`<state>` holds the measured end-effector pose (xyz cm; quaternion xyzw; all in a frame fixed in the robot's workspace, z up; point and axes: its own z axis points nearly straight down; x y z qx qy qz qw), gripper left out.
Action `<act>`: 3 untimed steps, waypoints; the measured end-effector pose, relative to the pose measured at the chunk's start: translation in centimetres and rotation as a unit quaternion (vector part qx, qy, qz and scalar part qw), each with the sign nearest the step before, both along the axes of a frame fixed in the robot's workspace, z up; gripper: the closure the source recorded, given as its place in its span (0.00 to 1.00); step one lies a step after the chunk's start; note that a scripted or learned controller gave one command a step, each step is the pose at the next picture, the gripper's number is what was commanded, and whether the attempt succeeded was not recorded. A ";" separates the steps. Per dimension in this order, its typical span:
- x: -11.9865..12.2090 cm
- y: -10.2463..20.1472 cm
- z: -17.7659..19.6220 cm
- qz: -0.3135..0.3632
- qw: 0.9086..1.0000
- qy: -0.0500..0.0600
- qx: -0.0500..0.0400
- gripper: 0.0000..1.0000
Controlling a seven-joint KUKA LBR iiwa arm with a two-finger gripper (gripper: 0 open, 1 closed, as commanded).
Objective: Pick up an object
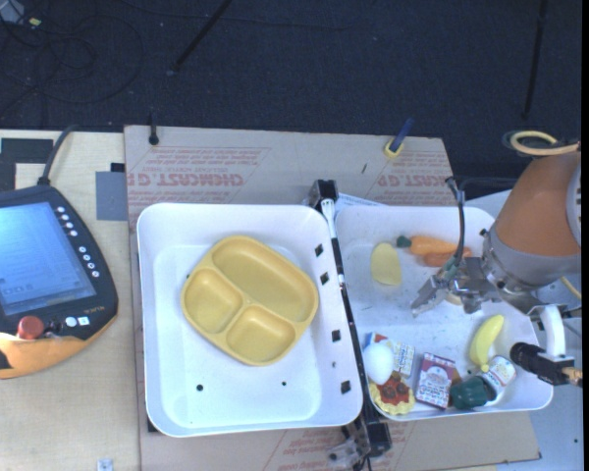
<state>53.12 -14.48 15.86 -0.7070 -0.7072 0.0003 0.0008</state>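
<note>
Camera view: the end effector hangs spread wide, holding nothing, in the right bin; a lemon lies near at ten o'clock, a carrot at twelve.

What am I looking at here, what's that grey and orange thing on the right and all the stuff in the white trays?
That is a robot arm, grey with an orange band, seen by one camera fixed above the bench and looking down at a slant. At its end is a two-finger gripper, its fingers spread and with nothing between them, hovering over the right bin. Its job is to pick up an object. That bin holds toy food and small packets: a carrot, a pale yellow piece, a banana, a white egg and a small red box. The left bin holds a yellow divided plate. The screen device at far left lies on the bench.
</note>
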 end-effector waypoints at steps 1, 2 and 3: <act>5.7 -3.5 5.6 0.001 1.000 0.000 -0.001 0.00; 9.0 -1.9 1.2 0.000 1.000 0.001 0.000 0.00; 5.1 3.6 -2.7 0.001 1.000 0.002 0.000 0.00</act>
